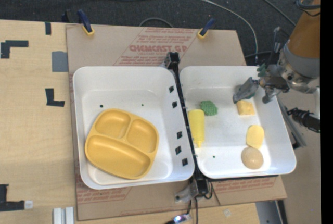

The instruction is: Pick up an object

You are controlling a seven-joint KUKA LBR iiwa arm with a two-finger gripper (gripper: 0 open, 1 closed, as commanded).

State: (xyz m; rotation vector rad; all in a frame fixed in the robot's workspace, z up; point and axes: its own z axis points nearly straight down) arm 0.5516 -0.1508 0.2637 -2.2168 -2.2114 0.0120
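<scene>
My gripper (256, 91) hangs over the right bin's far right part, its two grey fingers spread apart with nothing between them. Just below it lies a pale yellow cube (245, 108). A green knobbly piece (208, 108) sits near the bin's middle. A long yellow piece (196, 126) lies along the bin's left wall. A yellow oval piece (255, 136) and a tan round piece (252, 158) rest near the front right corner.
The left bin (83, 82) holds a yellow divided plate (122, 142). The right bin (223, 74) has bare floor in its far left part. A black divider strip (178, 113) runs between the bins. Cables trail behind the bench.
</scene>
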